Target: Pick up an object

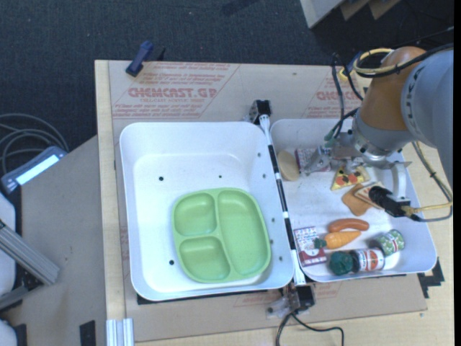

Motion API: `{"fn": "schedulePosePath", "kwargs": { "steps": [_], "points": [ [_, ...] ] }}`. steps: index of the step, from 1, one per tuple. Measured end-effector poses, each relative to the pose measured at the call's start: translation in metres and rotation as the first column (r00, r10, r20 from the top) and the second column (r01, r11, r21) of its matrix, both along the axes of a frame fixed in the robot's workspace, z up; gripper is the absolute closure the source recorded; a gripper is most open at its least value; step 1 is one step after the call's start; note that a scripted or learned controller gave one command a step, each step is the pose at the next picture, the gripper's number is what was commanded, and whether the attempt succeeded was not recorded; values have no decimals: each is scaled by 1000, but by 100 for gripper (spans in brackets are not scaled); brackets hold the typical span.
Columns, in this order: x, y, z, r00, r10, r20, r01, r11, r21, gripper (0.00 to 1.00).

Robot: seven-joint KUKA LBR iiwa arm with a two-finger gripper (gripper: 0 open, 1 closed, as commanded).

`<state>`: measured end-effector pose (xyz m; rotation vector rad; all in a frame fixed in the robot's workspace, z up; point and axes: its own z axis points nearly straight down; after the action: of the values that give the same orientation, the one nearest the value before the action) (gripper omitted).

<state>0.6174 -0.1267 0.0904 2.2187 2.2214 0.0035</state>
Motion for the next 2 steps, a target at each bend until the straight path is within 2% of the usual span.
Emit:
{"fn": "schedulePosePath", "kwargs": {
  "steps": [1, 2],
  "points": [
    [31, -49, 76, 1000, -1, 0, 1, 1000, -2, 0],
    [-31, -68, 5, 1000, -2, -5, 2, 1000, -1, 0]
  ]
}}
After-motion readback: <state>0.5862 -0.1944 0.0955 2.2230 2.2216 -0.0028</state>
